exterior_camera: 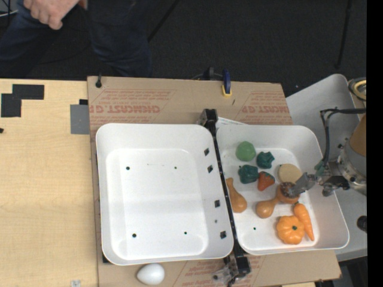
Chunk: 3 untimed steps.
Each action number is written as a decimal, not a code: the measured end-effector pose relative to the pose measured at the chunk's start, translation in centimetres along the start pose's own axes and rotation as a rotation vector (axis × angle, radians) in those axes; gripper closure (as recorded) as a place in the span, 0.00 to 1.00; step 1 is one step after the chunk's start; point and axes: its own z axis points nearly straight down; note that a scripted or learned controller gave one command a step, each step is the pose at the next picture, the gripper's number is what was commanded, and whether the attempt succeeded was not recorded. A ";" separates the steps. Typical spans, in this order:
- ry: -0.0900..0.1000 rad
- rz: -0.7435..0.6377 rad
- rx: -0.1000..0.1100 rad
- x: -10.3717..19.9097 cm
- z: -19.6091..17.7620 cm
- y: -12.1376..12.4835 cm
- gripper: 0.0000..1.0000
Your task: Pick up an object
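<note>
Eight toy foods in the right bin (326, 154): one light green ball (245, 151), two dark green leafy pieces (265, 159) (248, 173), one red strawberry (266, 181), one tan potato (289, 173), two brown gourds (236, 198) (267, 207), one orange pumpkin (289, 230), one carrot (304, 219). Make that nine, plus a red-orange piece (287, 197) partly hidden under the gripper (288, 190). Gripper low in the bin, reaching in from the right, tips just below the potato and right on top of the red-orange piece; strawberry just to its left, carrot just beneath, pumpkin a little farther down. Cannot tell whether open or shut, nor whether anything is held. Left bin (154, 190) alongside, touching the right one along a black clip strip (218, 184). Both bins on cardboard (149, 103) atop the counter (42, 190). One white egg (150, 274) outside, against the left bin's near edge. One blue clamp (227, 82) at the cardboard's far edge. A person's hand (51, 5) at top left.
</note>
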 end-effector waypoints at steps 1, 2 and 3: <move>-0.003 -0.004 -0.002 -1.9 11.6 5.1 0.00; 0.002 -0.009 -0.005 7.0 11.0 10.3 0.00; -0.014 0.004 -0.009 9.9 10.9 7.9 0.00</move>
